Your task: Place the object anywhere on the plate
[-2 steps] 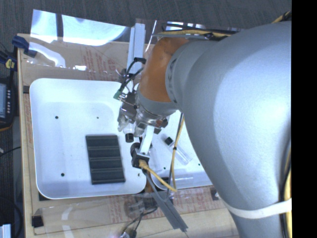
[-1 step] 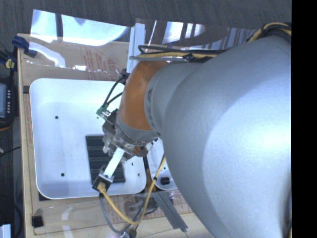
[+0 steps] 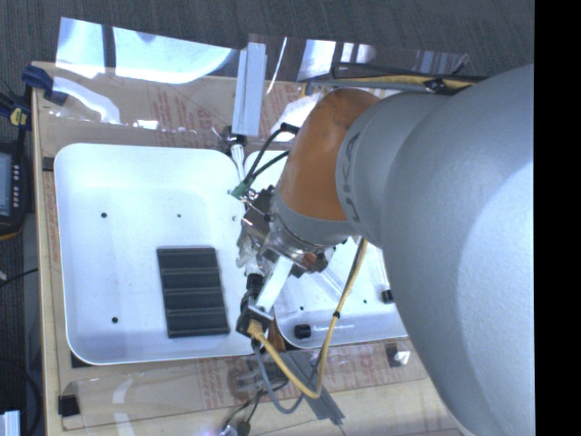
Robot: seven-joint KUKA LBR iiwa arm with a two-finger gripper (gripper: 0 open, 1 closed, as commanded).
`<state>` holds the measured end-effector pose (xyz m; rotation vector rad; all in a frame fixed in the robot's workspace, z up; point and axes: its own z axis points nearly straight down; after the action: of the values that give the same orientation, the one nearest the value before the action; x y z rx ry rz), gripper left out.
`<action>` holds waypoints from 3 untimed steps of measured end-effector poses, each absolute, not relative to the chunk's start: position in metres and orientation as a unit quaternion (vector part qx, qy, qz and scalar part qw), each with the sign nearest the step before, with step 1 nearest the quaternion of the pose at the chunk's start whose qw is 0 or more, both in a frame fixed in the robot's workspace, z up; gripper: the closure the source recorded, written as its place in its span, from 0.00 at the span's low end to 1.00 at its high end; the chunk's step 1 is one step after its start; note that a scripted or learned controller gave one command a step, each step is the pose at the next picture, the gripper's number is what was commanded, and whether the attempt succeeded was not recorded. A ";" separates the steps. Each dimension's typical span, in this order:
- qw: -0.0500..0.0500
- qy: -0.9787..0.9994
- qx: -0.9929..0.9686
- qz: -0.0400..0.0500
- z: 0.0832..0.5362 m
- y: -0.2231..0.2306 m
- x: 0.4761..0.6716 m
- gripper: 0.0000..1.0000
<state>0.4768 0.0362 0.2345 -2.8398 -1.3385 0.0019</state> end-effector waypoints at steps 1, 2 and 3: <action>0.002 -0.395 -0.918 0.004 0.190 0.098 0.475 1.00; 0.002 -0.432 -0.902 0.002 0.191 0.073 0.519 1.00; 0.001 -0.372 -0.928 0.002 0.095 0.114 0.576 1.00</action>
<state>0.5757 0.1141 0.0953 -2.9136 -1.1676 0.0067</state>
